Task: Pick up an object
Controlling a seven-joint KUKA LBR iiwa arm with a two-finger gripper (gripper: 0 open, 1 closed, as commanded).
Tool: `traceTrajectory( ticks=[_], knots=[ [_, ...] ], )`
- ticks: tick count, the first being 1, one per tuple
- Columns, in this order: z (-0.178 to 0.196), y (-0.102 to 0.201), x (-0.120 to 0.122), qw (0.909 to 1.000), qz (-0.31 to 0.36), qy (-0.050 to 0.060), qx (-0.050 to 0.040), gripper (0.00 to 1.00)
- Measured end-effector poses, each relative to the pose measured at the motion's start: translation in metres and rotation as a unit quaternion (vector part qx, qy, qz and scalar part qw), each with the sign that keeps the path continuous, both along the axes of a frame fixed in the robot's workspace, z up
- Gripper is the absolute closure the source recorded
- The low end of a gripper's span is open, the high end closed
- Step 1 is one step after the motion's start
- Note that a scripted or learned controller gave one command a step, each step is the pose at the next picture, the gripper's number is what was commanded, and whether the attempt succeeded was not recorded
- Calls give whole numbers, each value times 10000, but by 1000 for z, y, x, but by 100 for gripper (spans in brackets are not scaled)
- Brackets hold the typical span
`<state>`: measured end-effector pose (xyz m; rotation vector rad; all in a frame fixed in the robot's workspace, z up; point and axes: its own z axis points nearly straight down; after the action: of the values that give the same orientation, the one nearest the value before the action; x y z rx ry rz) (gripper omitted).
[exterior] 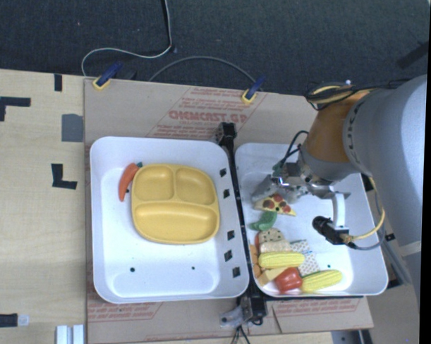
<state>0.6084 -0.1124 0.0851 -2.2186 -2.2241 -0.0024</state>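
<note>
Arm [376,131]: bulky grey casing with orange band, reaching in from 3 o'clock, wrist bent down over the right bin.
Left bin [109,199]: shallow white plastic, rounded corners, at 9 o'clock of the bench.
Right bin [367,275]: same moulded white shape, toys heaped toward 6 o'clock, likely as pick stock.
Tray [175,202]: glossy yellow divided plate, centred in left bin.
Carrot [127,180]: orange toy with green top, touching tray edge at 9 o'clock.
Gripper [289,183]: metal, low over the pile's 12 o'clock end; opening cannot be told.
Pizza slice [276,203]: flat wedge, just below the gripper, likeliest target; not seen between any pincers.
Corn cobs [281,260]: two bumpy yellow cylinders, flanking a red tomato-like piece [288,279].
</note>
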Motion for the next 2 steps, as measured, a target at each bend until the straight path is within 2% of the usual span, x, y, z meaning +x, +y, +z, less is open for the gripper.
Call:
traceTrajectory(
  ticks=[1, 2],
  knots=[
    [0, 8, -12, 10000, -8, -1, -16, 0],
    [0, -6, 7, 10000, -5, -1, -1, 0]
  ],
)
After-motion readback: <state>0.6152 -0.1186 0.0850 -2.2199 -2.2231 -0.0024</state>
